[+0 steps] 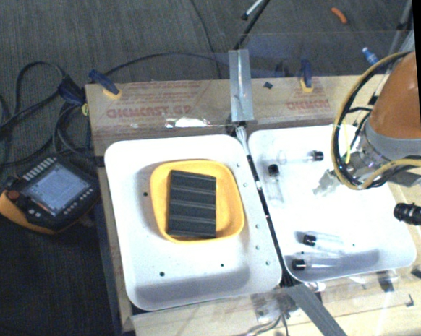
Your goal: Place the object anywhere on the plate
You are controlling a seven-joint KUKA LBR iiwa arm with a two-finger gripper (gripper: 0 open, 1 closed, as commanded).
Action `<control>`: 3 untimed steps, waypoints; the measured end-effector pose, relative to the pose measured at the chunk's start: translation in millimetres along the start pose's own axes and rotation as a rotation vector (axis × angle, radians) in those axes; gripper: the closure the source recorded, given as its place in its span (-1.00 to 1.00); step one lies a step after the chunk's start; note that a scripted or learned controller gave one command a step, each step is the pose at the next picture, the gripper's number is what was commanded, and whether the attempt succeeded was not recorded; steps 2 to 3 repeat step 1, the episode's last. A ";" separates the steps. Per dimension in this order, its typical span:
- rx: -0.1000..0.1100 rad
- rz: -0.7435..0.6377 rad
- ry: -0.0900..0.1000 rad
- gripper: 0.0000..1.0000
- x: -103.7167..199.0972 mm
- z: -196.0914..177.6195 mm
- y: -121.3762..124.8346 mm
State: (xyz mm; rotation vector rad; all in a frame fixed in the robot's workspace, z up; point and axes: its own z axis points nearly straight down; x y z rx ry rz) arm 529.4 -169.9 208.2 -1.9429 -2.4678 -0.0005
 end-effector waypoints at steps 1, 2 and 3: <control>0.000 0.000 0.000 -1.00 -0.1 0.0 0.0; 0.000 0.000 0.000 -1.00 -0.1 0.0 0.0; 0.000 0.000 0.000 -1.00 -0.1 0.0 0.0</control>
